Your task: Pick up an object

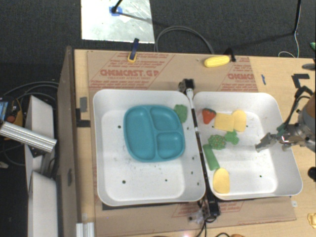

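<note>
Yellow toy (221, 180) nearest, in right bin (289, 174). End effector (263, 143) over same bin, apparently open, gripping nothing.

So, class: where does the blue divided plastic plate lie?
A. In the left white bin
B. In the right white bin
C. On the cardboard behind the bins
A: the blue divided plastic plate lies flat in the left white bin, away from the toy foods.

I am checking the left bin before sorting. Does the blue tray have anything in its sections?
Empty. The blue tray lies flat in the left bin, and all its sections show only bare blue.
</note>
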Available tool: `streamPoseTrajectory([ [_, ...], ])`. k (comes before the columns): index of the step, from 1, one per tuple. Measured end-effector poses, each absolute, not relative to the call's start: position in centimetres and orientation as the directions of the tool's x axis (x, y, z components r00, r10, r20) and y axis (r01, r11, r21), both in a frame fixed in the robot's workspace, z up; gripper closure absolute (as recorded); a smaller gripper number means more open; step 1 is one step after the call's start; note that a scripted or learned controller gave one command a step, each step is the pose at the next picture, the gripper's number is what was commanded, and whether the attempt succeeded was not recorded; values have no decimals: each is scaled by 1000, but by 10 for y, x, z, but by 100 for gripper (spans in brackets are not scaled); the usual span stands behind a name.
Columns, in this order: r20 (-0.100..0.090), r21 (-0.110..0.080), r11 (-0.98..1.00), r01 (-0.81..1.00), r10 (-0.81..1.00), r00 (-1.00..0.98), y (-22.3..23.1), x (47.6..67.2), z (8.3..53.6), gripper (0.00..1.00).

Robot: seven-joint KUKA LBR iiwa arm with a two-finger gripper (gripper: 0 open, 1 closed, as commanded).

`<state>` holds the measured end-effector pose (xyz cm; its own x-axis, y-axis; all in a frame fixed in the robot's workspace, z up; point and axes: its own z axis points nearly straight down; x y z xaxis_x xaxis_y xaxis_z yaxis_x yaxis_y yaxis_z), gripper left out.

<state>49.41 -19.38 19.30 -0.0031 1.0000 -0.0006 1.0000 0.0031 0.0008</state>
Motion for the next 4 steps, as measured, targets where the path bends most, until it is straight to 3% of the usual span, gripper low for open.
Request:
streamPoseTrajectory([
  [1, 3, 2, 13, 1000, 1000, -13, -103, 545, 80, 0],
  [2, -6, 10, -1, 1000, 1000, 1, -172, 597, 113, 0],
  [3, 2, -1, 5, 1000, 1000, -5, -139, 575, 83, 0],
  [4, 1, -2, 7, 1000, 1000, -7, -111, 559, 84, 0],
])
